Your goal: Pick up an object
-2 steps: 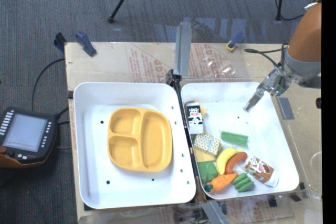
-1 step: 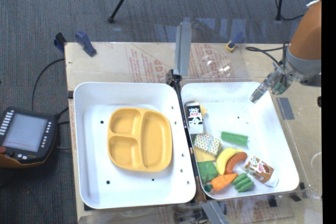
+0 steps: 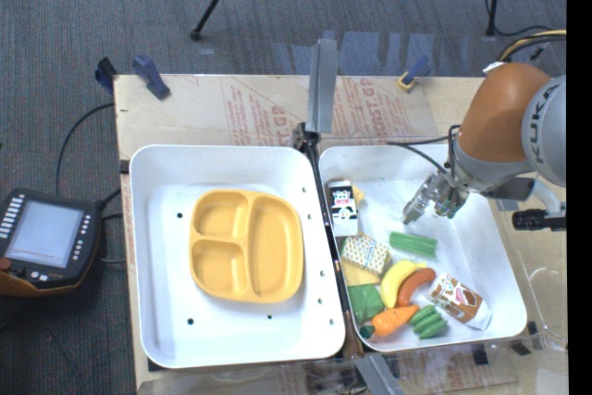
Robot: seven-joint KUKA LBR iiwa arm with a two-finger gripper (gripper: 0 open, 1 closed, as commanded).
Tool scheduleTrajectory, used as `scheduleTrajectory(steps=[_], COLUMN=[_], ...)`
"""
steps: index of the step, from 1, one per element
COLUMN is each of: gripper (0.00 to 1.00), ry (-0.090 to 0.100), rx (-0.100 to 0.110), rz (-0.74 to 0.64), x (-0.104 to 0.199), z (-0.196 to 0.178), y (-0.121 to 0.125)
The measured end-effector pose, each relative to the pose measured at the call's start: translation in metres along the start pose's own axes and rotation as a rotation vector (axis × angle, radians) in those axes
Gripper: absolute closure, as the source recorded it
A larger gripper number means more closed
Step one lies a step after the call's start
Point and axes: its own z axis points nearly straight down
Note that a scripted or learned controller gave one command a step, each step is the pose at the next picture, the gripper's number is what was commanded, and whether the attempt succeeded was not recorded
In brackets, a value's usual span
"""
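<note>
The gripper (image 3: 427,206) hangs over the right bin (image 3: 490,227), near the middle of its far half, and its fingers seem parted a little with nothing between them, so they grasp no object at this moment. It is probably placed there in order to come down on one of the toy foods, and the nearest one is the green celery stick (image 3: 413,244), which lies just beside and below the fingertips. The other objects are gathered toward the near left part of this bin: a small milk carton (image 3: 343,208) by the left wall, a patterned cracker box (image 3: 364,253), a yellow banana (image 3: 396,280), a red sausage (image 3: 415,285), an orange carrot (image 3: 395,320) and a juice box (image 3: 458,300) lying flat. They look like smooth plastic and printed cardboard. In the left bin (image 3: 153,199) rests a yellow divided plate (image 3: 247,245), glossy, with three compartments.
</note>
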Motion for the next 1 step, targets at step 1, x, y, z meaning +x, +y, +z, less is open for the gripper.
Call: scheduleTrajectory(steps=[1], gripper=[0.00], ry=[-0.002], rx=[-0.001], rz=[0.001], x=[-0.0008], z=[-0.0014], y=[0.0001])
